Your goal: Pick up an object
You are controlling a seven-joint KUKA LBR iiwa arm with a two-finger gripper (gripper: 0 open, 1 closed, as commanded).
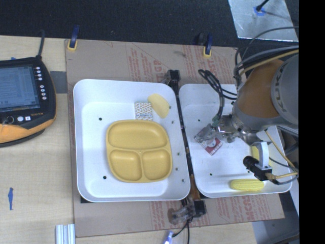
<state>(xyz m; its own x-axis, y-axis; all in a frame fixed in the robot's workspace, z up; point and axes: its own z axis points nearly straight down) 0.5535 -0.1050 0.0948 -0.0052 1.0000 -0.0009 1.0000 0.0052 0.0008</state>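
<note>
My gripper (208, 135) is low over the left part of the right bin (203, 182). A small red and white packet (215, 147) lies just below and to the right of the gripper tip, close to it or touching it; whether it is held I cannot tell. A long yellow piece like a corn cob (247, 185) lies by the right bin's front edge. In the left bin (86, 136) sit a yellow divided plate (138, 150), a small patterned white packet (143, 111) and a pale yellow wedge (159, 105).
The grey arm with its orange band (259, 93) covers the right bin's right side. A tablet in an orange case (23, 100) lies on the bench to the left. Clamps stand along the rim between the two bins (173, 77).
</note>
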